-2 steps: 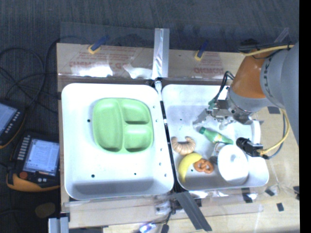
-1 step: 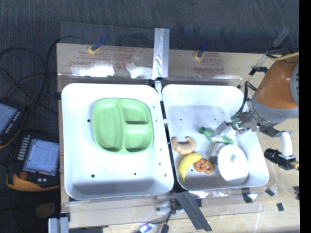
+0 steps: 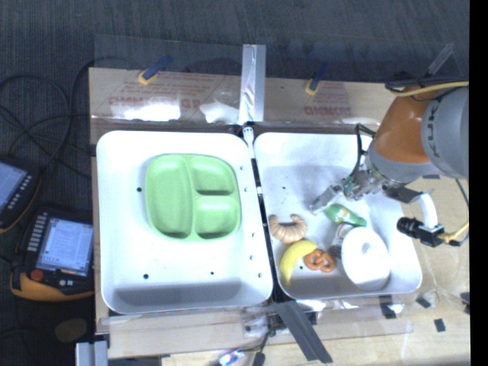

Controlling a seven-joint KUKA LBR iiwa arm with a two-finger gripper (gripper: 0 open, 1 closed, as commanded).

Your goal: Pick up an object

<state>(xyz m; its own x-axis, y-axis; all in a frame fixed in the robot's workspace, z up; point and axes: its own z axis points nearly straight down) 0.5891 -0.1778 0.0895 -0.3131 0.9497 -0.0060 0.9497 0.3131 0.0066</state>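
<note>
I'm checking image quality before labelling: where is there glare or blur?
Camera view: glare whitens the plastic sheet behind the left bin; the pincer looks soft and slightly blurred; the green tray is evenly lit and sharp.

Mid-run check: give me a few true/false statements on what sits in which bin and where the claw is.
1. The green tray lies in the left bin. True.
2. The croissant is in the left bin. False: it lies in the right bin, near the divider.
3. The claw is over the right bin. True.
4. The pretzel rests against the banana. True.
5. The white roll sits on the green tray. False: it sits in the right bin's near corner.
</note>
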